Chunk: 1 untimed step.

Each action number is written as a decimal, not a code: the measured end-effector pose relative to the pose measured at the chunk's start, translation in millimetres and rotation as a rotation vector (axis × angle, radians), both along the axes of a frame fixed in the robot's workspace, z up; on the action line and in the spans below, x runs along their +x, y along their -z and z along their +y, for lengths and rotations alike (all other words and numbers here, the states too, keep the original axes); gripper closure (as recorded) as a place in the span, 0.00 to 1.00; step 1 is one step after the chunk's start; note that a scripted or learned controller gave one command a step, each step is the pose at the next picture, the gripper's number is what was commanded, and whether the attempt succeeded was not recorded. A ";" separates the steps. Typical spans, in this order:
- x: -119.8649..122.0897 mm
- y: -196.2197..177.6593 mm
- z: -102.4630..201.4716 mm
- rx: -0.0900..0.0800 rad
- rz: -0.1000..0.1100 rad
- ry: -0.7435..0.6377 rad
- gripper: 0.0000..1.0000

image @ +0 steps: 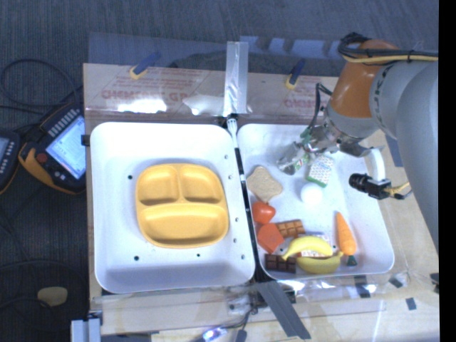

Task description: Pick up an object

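Gripper (293,159) low in right bin (370,258) nr bread slice (264,183); can't tell its state, too blurry.

Glossy plastic yellow tray (182,205); smooth white bins (114,262); shiny banana (313,255).

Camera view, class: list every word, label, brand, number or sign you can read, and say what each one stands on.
No text can be read for certain.
Red printing on the cardboard sheet behind the bins: blurred, unreadable.
Lit screen of the handheld controller on the left: too small to read.
Nothing printed shows on the yellow tray or the toy food.
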State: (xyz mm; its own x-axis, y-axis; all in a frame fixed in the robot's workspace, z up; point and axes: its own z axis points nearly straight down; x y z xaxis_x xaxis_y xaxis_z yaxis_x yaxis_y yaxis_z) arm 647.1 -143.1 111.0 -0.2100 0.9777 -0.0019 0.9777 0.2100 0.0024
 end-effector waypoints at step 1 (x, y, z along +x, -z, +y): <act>1.3 -92.6 66.0 0.001 0.003 0.022 1.00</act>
